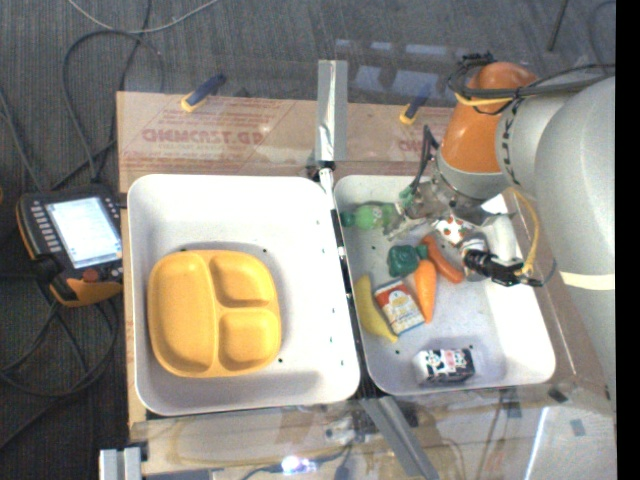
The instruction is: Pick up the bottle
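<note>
Black-and-white printed pack (446,364), writing unreadable

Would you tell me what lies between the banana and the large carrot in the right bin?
In the camera view, a small red-and-white carton lies between the banana and the carrot.

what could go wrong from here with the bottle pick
1. The gripper sits in a tight cluster: the green bottle lies near the dark green toy and carrots, so it might catch the wrong item.
2. The bottle lies on its side near the right bin's wall; a nudge could roll it against the wall, leaving little finger room.
</note>
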Controlling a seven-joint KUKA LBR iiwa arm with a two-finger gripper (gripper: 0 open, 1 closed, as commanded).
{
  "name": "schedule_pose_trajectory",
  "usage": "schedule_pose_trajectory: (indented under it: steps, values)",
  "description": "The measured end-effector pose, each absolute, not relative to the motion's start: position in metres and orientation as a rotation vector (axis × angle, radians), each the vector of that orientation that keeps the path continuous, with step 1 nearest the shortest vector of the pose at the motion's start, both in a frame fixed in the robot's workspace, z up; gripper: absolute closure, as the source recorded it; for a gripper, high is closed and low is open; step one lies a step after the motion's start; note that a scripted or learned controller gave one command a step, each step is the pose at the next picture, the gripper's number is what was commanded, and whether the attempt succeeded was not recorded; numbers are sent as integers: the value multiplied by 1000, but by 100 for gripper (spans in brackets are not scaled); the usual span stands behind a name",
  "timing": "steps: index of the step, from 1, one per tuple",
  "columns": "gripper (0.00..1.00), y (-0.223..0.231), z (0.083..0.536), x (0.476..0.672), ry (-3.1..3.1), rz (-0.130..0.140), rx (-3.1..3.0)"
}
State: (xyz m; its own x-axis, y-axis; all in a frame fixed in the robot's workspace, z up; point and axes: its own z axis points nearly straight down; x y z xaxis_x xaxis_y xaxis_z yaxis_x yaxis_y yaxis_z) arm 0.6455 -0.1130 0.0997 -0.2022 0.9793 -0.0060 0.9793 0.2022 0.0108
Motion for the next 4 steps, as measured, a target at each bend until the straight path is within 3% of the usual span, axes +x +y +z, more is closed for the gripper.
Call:
schedule_pose_trajectory:
  steps: [1, 2, 3, 4]
  values:
    - [0, -113, 100, 645, 2427, 7, 1977]
    - [0, -102, 88, 665, 2475, -21, 1957]
    - [100, -101, 96, 662, 2487, -36, 1967]
    - [100, -103, 262, 669, 2659, -6, 1669]
